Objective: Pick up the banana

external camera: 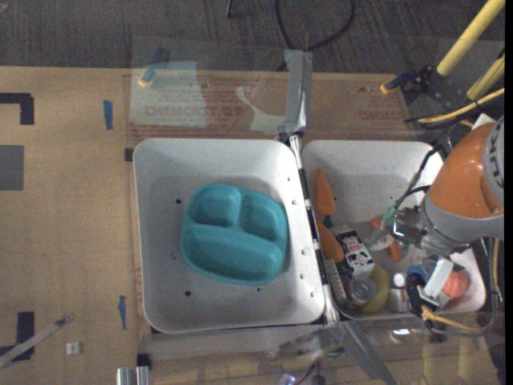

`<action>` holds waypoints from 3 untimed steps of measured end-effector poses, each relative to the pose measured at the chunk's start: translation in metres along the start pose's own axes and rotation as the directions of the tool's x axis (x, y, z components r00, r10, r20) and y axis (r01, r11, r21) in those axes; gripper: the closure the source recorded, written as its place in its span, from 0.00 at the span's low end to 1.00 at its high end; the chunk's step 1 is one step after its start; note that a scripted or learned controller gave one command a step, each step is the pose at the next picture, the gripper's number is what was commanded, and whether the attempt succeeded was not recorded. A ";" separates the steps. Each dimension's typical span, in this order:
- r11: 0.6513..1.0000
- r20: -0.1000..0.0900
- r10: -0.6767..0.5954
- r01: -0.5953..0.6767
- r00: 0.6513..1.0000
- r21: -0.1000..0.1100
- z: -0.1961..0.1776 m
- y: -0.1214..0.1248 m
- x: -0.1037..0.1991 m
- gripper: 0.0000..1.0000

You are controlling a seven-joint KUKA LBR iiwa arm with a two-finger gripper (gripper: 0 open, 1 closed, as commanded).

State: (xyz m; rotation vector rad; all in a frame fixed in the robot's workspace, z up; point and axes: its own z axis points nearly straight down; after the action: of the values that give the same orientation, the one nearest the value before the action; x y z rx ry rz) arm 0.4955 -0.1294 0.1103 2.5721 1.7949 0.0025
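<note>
The banana (384,282) appears as a small yellow shape low in the right bin (361,147), near its front wall; it is partly hidden, so this is the likeliest reading rather than a sure one. Just to its left stands a round metal can (363,287), touching or nearly touching it, and behind the can lies a small black-and-white box (356,249). A long orange carrot-shaped piece (323,195) rests along the bin's left wall. The gripper (395,233) hangs over the middle of this bin, above and behind the banana, at the end of the grey arm (465,187) with its orange band; whether the claw is open or closed cannot be told. The left bin (160,215) holds a teal divided plate (234,233). Both bins sit on a pale brown bench (64,231) marked with bits of blue tape (107,114) and black tape (22,107). Beyond it, dark carpet (120,14) carries a looped black cable (314,6).
</note>
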 end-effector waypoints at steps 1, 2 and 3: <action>0.997 -0.001 0.077 -0.077 0.997 -0.016 0.021 -0.019 0.020 0.00; 0.986 0.000 0.169 -0.169 0.986 0.007 -0.036 -0.011 -0.017 0.00; 0.826 -0.011 0.564 -0.564 0.826 -0.011 -0.008 -0.003 -0.019 0.00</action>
State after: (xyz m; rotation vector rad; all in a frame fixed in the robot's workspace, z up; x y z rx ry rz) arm 0.4857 -0.1464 0.1182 2.9815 0.9538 0.0265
